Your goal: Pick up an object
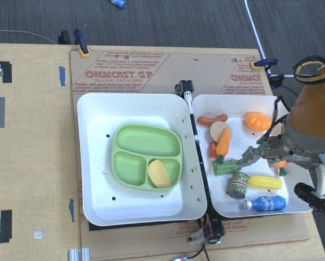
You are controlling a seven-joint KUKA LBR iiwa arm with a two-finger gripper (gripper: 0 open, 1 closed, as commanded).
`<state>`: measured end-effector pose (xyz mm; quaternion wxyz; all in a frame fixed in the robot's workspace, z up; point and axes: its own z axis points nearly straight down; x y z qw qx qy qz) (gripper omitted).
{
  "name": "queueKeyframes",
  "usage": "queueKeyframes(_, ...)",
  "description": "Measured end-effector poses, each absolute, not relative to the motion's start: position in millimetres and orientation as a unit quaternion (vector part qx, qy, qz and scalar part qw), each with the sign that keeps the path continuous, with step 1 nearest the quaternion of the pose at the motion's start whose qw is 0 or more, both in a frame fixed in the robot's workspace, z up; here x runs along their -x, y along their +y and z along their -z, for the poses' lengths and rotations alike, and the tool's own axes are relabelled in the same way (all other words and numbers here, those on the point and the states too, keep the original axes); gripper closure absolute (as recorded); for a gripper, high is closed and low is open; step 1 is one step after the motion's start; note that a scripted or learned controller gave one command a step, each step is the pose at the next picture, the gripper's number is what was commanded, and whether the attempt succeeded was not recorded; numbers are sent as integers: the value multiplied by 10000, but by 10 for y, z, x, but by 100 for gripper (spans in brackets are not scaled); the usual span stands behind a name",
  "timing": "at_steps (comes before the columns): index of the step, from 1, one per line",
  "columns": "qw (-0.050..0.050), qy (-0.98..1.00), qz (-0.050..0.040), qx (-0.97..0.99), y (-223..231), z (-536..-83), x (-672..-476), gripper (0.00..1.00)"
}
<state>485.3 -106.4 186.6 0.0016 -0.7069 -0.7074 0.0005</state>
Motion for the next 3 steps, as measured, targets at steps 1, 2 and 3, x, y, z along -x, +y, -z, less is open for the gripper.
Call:
queueKeyframes(1,-22,-7072,25,7070,-1153,-873,-4815,0)
queueKeyframes(2,-64,-7062,24,7080,-1180,-983,-4829,100)
queueKeyframes(3,-62,-7063,23,7079,-1180,-983,-4828,0)
